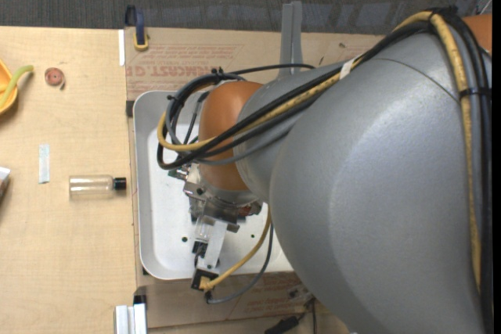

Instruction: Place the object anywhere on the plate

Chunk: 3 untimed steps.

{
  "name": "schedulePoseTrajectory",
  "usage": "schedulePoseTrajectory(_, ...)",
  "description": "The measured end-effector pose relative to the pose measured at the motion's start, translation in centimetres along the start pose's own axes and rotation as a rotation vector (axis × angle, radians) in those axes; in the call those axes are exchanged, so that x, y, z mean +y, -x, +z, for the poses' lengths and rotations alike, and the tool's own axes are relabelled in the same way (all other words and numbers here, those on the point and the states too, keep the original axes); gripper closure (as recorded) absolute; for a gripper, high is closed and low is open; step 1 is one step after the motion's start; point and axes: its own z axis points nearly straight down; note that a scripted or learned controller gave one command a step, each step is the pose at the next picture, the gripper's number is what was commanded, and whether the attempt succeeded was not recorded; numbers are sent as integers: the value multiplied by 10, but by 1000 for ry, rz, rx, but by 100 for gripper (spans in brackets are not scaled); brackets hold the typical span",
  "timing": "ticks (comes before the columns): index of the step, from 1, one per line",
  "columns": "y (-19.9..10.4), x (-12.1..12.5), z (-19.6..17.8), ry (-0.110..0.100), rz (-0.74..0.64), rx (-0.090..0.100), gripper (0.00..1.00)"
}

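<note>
My gripper (210, 229) hangs low over the white bin (150, 168), below the orange wrist band, toward the bin's near side. The grey arm fills the right of the camera view and covers most of that bin and everything to its right. The bare strip of bin floor left of the gripper carries only a few small dark specks.
On the wooden bench left of the bin lies a clear bottle (94, 184) with a black cap, on its side. Further left are a small white strip (44, 164), a reddish disc (53, 77) and a yellow thing (8, 87) at the edge.
</note>
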Motion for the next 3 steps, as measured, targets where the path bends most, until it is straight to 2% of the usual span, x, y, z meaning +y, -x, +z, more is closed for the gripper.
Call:
schedulePoseTrajectory(1, -41, 108, 35, 5, 152, 5, 100)
schedulePoseTrajectory(2, -5, 193, -69, 3, 200, 3, 100)
schedulePoseTrajectory(3, -6, 193, -68, 3, 199, 3, 0)
